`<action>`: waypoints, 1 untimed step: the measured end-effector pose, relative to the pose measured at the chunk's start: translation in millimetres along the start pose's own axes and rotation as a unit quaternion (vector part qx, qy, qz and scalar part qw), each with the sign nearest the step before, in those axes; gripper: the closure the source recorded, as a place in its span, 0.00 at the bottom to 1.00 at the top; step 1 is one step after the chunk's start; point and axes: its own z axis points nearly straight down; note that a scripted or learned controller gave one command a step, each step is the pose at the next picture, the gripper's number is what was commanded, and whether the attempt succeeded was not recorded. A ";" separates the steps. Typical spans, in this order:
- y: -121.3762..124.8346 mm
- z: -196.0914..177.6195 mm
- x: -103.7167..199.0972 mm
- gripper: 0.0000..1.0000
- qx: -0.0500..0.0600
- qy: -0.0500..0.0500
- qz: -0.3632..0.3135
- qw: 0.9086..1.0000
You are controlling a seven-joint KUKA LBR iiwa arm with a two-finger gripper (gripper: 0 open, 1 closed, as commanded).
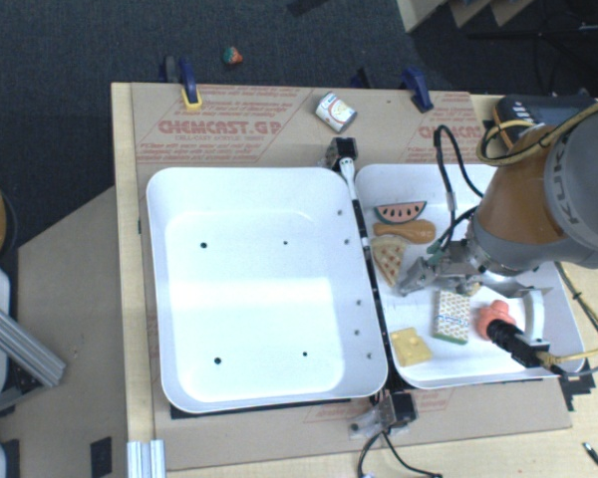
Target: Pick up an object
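My gripper point(416, 274) is low over the middle of the right bin point(448, 371), reaching in from the right. Just left of its tip lies a tan waffle-like wedge point(388, 259). Above that are a brown bread-shaped piece point(407, 232) and a watermelon slice point(401, 211). A speckled green-and-white block point(452, 318) sits just below the gripper, with a red-orange object point(495, 316) to its right. A yellow cheese piece point(412, 347) rests near the bin's front left corner. Nothing shows between the fingers.
The left bin point(179, 192) sits beside the right one, the two rims touching. A small white box point(335, 113) lies on the cardboard behind the bins. Blue clamps point(416, 89) hold the board's far edge. Cables run over the right bin's far side.
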 end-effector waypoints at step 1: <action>71.6 -4.7 15.1 0.00 -0.006 -0.003 -0.003 1.000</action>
